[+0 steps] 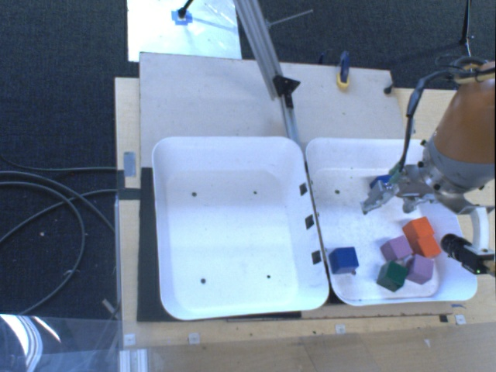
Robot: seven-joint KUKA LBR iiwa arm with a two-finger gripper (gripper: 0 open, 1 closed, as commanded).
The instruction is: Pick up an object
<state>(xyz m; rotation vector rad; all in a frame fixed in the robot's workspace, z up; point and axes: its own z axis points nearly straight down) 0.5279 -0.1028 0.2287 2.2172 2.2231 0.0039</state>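
The gripper point(375, 201) hangs over the right bin point(341, 155), above the bare white floor in that bin's upper middle. Its two metal fingers point(370, 204) point toward the left bin point(232, 149) and lie close together; nothing shows between them, though how far the jaws are parted cannot be made out at this size. A small blue part sits on the gripper body just behind the fingers.

All the blocks lie in the lower part of the right bin. The blue cube point(343, 260) sits near the wall shared with the left bin, well apart from the gripper. The orange block point(421, 235) lies farther from that wall, below the wrist. Just beside the orange block on its left-bin side is a lilac cube point(396, 248), a second lilac cube point(421, 270) lies under the orange one toward the near rim, and a dark green cube point(392, 276) touches both lilac ones
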